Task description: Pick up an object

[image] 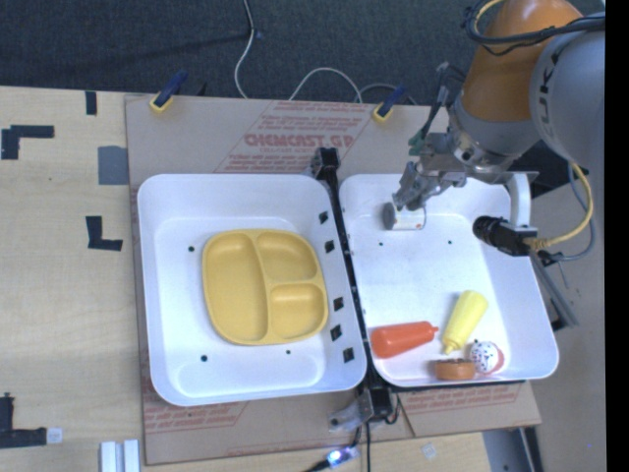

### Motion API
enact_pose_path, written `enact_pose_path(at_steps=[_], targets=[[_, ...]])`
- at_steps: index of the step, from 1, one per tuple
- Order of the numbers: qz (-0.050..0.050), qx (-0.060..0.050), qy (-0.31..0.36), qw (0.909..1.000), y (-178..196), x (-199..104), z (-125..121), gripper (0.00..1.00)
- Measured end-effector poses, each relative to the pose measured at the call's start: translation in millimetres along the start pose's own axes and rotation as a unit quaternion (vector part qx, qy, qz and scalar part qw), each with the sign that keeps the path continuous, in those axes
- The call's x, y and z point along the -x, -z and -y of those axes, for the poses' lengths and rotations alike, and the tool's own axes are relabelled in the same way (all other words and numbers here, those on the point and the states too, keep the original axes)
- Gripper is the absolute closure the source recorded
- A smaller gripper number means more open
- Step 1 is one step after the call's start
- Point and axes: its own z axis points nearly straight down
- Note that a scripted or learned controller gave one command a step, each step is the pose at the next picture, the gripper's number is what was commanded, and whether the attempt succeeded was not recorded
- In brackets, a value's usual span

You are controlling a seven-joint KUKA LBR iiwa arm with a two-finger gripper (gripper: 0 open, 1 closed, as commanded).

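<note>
Left bin (157,264): a yellow divided tray (263,285) lies centre-frame, untouched. Right bin (511,293): an orange carrot-like toy (403,337), a yellow bottle (464,321), a spotted ball (484,356) and a brown piece (454,369) lie clustered lower right. None is lifted; picking is judged outstanding. The gripper (405,205) hangs over the bin's upper left, well apart from them, arm slanting in from upper right; open or closed cannot be told.

A wooden bench (59,264) carries a brown cardboard sheet (285,141). On the sheet two shallow white bins sit side by side, the left bin (162,264) touching the right bin (511,293).
</note>
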Motion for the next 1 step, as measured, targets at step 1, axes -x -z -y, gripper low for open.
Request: enact_pose_path(at_steps=[1], targets=[[0.0,0.0,0.0,1.0,1.9,-50.0,3.0,1.0]])
